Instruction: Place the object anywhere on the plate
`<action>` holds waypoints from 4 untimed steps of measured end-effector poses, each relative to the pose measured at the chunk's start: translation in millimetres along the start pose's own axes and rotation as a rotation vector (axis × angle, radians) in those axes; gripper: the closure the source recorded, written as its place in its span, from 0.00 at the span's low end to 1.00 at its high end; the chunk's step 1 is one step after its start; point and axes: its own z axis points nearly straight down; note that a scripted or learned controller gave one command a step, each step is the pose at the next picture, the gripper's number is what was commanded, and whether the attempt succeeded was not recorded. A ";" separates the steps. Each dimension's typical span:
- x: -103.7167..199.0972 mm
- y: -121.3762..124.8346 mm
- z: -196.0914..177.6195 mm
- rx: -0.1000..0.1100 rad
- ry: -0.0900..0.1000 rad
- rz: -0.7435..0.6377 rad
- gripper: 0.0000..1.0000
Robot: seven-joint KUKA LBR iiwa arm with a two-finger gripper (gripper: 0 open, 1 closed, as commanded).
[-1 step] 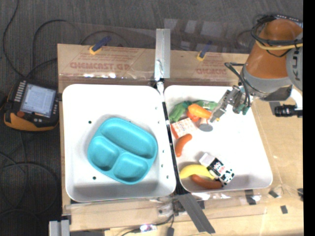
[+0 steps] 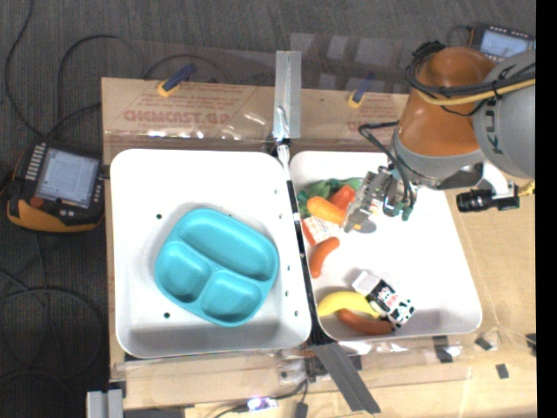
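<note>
Blue plate (image 2: pixel 218 266) in left bin, orange sausage (image 2: pixel 323 255) lying diagonally in right bin, jaws (image 2: pixel 372 200) state unclear

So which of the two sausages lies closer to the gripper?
The orange sausage mid-bin, below the gripper; the darker sausage lies under the banana.

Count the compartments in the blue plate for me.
3. The blue plate in the left bin has one long compartment along its upper edge and two smaller ones side by side along its lower edge. None appear hidden.
</note>
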 end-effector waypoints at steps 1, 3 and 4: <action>78.4 47.2 0.4 -0.005 0.003 -0.346 1.00; 124.9 129.9 -0.2 -0.006 0.003 -0.526 1.00; 142.5 75.3 -6.2 -0.005 0.004 -0.682 1.00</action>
